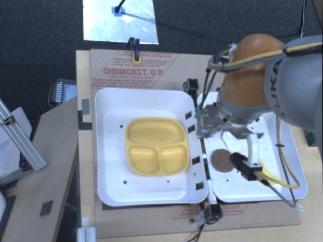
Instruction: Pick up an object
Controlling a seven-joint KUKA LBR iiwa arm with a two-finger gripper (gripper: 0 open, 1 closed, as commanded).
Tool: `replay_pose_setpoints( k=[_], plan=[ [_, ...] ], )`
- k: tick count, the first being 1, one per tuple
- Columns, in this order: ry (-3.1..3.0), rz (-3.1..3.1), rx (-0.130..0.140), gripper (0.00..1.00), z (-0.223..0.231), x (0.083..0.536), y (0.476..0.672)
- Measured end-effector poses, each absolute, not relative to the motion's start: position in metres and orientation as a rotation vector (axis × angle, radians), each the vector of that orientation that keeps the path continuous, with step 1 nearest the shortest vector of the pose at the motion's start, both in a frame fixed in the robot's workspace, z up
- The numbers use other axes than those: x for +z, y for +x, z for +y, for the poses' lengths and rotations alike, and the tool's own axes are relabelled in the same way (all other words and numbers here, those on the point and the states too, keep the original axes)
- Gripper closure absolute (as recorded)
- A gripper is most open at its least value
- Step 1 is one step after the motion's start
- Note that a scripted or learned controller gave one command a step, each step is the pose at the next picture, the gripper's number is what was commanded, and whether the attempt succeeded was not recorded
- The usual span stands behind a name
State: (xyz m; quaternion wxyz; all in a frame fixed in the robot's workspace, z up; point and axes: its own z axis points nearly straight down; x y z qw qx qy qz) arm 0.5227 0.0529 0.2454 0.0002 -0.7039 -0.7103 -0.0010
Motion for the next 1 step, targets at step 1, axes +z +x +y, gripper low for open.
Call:
replay_pose_setpoints(
  k=[1],
  plan=[
    [-2.208, -2.232, -0.001, 1.00, 0.1111, 0.2260, 0.5092]
  ],
)
